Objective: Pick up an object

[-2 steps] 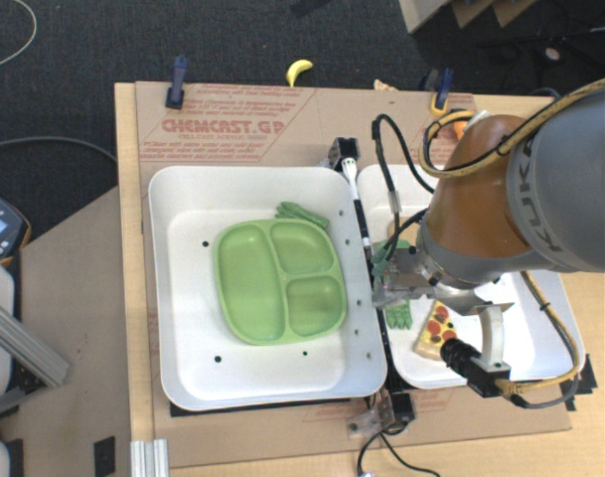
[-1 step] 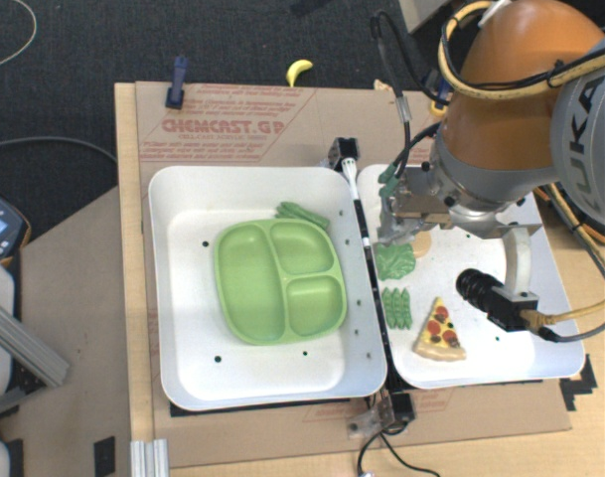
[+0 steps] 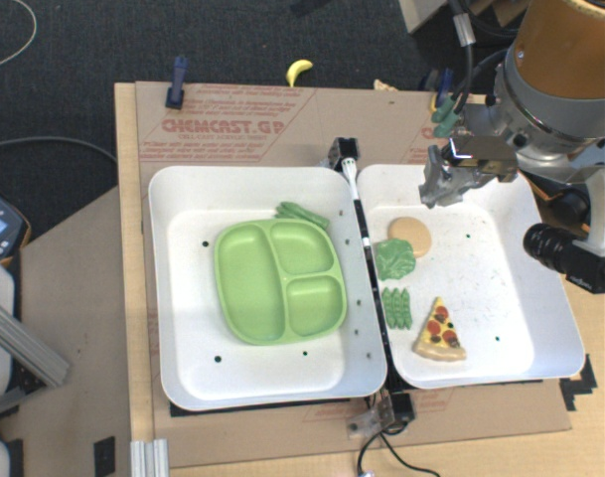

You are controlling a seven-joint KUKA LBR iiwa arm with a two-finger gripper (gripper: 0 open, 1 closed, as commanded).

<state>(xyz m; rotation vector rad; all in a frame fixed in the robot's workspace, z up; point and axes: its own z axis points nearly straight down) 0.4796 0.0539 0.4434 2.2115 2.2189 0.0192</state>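
My gripper [image 3: 439, 191] hangs over the back left part of the right bin [image 3: 511, 296], just above and right of a tan round cookie [image 3: 410, 234]. Nothing shows between its fingers. Below the cookie lie a green lettuce piece [image 3: 394, 259], a bunch of green beans [image 3: 396, 307] and a pizza slice [image 3: 440, 332]. In the left bin [image 3: 178, 296] a green divided plate [image 3: 280, 280] sits in the middle, with a green leafy piece [image 3: 300, 212] at its back edge.
A black brush with a white handle [image 3: 350, 172] lies along the rim between the two bins. A small yellow banana [image 3: 299, 70] rests on the floor behind the board. Blue clamps [image 3: 176, 82] hold the cardboard's back edge.
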